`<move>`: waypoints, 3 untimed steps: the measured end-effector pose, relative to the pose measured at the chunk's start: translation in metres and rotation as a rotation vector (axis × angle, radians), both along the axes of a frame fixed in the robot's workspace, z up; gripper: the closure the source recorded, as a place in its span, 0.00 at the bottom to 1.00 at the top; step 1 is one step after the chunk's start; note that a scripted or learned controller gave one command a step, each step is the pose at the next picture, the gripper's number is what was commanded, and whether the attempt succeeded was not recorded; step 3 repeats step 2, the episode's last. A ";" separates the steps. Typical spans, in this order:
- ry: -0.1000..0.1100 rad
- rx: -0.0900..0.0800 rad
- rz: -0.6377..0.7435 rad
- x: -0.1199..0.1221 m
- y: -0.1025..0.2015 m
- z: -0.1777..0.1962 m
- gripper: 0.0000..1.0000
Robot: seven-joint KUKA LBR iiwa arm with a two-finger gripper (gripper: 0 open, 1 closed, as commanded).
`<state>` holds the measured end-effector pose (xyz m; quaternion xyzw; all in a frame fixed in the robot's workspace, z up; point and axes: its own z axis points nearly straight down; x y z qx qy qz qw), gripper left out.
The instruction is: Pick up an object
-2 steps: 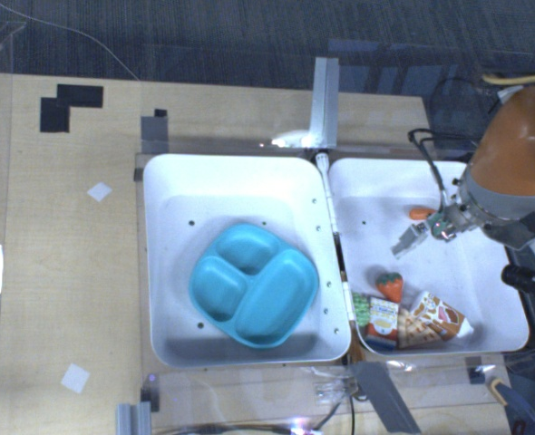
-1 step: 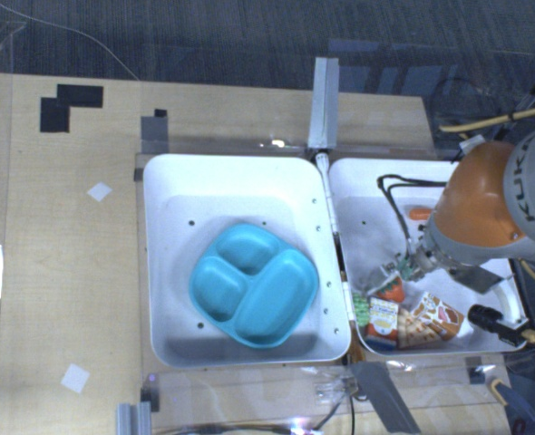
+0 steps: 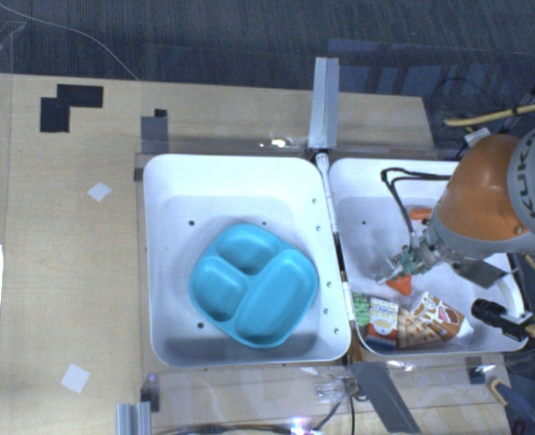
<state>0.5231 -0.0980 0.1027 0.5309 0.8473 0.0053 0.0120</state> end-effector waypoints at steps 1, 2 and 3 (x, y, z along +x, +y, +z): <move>0.019 0.005 -0.061 0.057 0.048 0.083 1.00; 0.023 0.008 -0.329 -0.009 0.032 0.082 1.00; 0.023 0.008 -0.329 -0.009 0.032 0.082 1.00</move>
